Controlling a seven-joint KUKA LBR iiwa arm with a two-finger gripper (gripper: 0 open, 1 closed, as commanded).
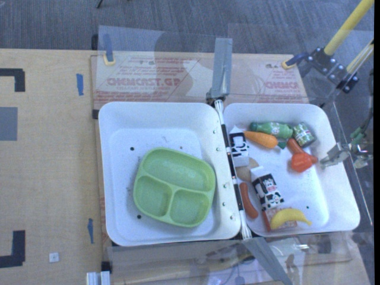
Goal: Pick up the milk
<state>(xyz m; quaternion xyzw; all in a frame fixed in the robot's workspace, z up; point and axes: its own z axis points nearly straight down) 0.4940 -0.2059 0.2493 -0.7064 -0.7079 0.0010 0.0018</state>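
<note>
From my station, the milk (266,193) reads as a small white carton with black cow-style blotches and a dark top end. It lies in the right bin (332,209), in the near half and closer to the bin's left wall than its right. It is tilted a little off the bin's edges. A red-brown sausage (248,200) lies just beside it on the left-wall side. A yellow banana (290,217) sits just beside its near end, toward the near edge.

I count one such cow-print carton. There is also one black-and-white patterned box (237,148) against the left wall in the far half, and I cannot tell what that box is.

Also in this bin:
- One green bottle (271,127) lies toward the far edge.
- One small green can (304,134) is just beside the bottle on the right.
- One orange carrot (261,139) is just beside the bottle on its near side.
- One red-orange pepper-like piece (301,160) is nearer the right wall.
- One pale tan lump (244,173) is by the left wall.
- One orange block (272,219) lies partly under the banana.

The left bin (119,123) carries one light green plate (173,186) with three compartments, set toward its near right corner.

The gripper (336,157) shows at the right bin's right rim, about midway along it and well apart from the milk. It is small and partly lost in glare, so I cannot tell whether it is wide or narrow. I see nothing held in it.
</note>
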